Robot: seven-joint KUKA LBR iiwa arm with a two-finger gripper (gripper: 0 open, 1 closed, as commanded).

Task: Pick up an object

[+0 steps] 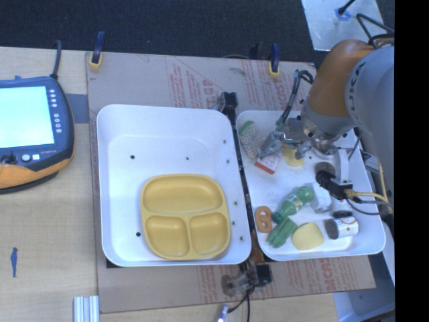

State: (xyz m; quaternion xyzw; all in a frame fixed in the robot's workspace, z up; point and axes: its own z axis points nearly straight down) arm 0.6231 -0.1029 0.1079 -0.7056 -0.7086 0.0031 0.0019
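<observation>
The jaws hang over the right bin at its 11 o'clock corner, seemingly open, gripping nothing.

I see two white bins on a pale wood surface under tan cardboard printed with red lettering. The left bin holds a yellow divided tray. The right has green bottles, a pale yellow lump and an orange pretzel. My arm is grey with an orange band.
</observation>
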